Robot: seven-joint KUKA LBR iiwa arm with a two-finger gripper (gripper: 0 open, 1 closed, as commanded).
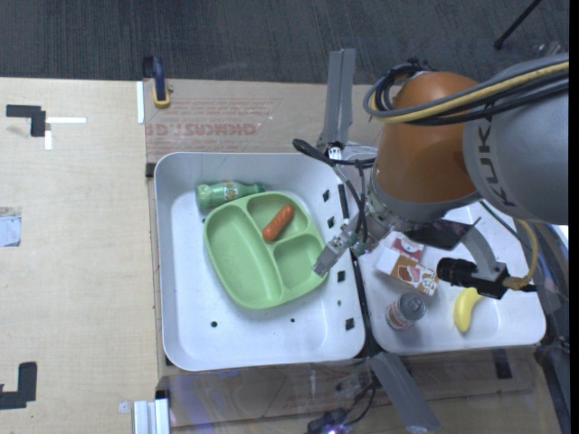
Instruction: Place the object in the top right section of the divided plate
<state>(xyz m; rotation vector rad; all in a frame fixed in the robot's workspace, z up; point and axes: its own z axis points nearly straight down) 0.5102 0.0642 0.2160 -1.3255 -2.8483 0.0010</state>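
Grey KUKA arm (520, 143), orange wrist band (425, 143), yellow and black cables (470, 89)

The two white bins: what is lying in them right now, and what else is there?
Left bin: one, white, on the wooden bench.
Right bin: one, white, beside it, partly under the arm.
Divided plate: one, green, in the left bin.
Carrot-like object: one, orange, in the plate's top right section.
Bottle: one, green, lying above the plate.
Carton: one, white and red, right bin.
Can: one, silver-topped, right bin.
Banana: one, yellow, right bin.
Arm: one, grey and orange.
Gripper: one, grey, at the plate's right edge.
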